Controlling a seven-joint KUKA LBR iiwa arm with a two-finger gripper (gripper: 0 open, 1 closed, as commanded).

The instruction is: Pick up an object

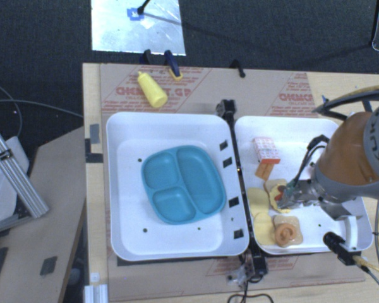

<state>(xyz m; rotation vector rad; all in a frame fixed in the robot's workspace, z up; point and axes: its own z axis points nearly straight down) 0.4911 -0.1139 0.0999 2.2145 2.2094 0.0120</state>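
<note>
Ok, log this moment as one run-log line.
arm: over right bin | gripper: low among toy foods | left bin: blue tray

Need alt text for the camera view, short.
The grey-and-orange arm reaches in from the right, its gripper low over a cluster of small food-like items in the right white bin. The left white bin holds a blue divided tray. A yellow bottle lies on the bench behind the bins.
</note>
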